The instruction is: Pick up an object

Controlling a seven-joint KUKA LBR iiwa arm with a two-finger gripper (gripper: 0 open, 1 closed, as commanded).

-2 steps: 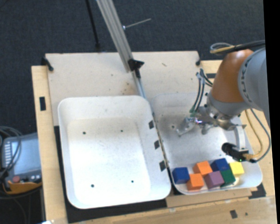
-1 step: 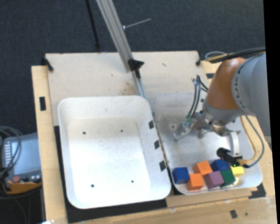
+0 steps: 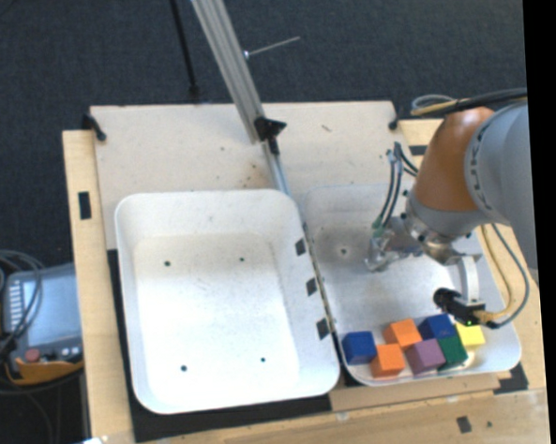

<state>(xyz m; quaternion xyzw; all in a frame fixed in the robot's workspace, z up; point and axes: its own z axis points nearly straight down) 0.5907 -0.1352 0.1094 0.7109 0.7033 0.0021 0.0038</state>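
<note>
Several small blocks lie bunched at the near edge of the right bin (image 3: 348, 221): a blue block (image 3: 359, 346), two orange blocks (image 3: 403, 332) (image 3: 389, 359), a purple block (image 3: 423, 356), a green block (image 3: 453, 350), a second blue block (image 3: 438, 326) and a yellow block (image 3: 470, 334). My gripper (image 3: 381, 253) hangs over the middle of the right bin, up and to the left of the blocks, apart from them. Nothing shows between its fingers. The grey arm with its orange band (image 3: 448, 159) comes in from the right.
The left bin (image 3: 217, 300) sits beside the right one, their rims meeting in the middle. A slanted metal rail (image 3: 236, 69) rises from the back of the bench. Cables run along the arm's wrist, and a black connector (image 3: 452, 301) hangs near the blocks.
</note>
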